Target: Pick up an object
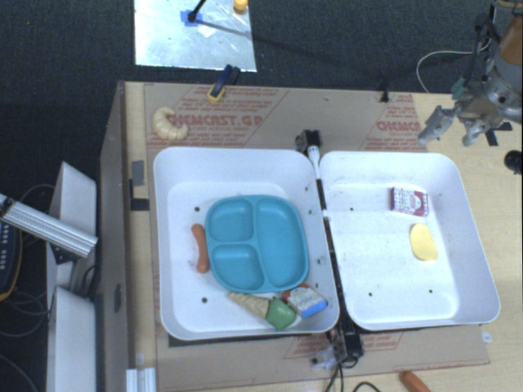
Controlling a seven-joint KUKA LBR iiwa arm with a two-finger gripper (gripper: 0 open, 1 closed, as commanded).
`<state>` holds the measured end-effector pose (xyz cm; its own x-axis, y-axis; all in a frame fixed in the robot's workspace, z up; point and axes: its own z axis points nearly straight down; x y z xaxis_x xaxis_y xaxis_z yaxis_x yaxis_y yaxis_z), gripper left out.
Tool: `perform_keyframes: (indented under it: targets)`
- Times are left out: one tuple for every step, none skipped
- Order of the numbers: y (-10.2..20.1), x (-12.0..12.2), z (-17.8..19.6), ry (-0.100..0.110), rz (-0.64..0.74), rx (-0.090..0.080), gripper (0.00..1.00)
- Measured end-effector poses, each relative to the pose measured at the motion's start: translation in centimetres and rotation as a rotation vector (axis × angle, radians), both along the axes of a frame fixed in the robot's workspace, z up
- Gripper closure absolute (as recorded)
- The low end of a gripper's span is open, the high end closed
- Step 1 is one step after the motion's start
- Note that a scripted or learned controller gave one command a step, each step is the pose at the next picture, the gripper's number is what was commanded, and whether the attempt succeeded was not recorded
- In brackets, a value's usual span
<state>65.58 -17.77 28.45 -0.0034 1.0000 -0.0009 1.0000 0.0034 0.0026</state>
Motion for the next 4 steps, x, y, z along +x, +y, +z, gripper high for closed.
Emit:
perform_keyframes:
  targets:
    - [-3.0,-2.5,-4.4,0.002,-0.002,-0.001,0.0]
    - [-2.9,-5.2,-7.6,0.001,-0.002,0.0,0.0]
    - [-2.9,-7.3,-10.5,0.002,-0.002,0.0,0.0]
    - [-2.9,-9.2,-18.2,0.004,-0.003,0.001,0.0]
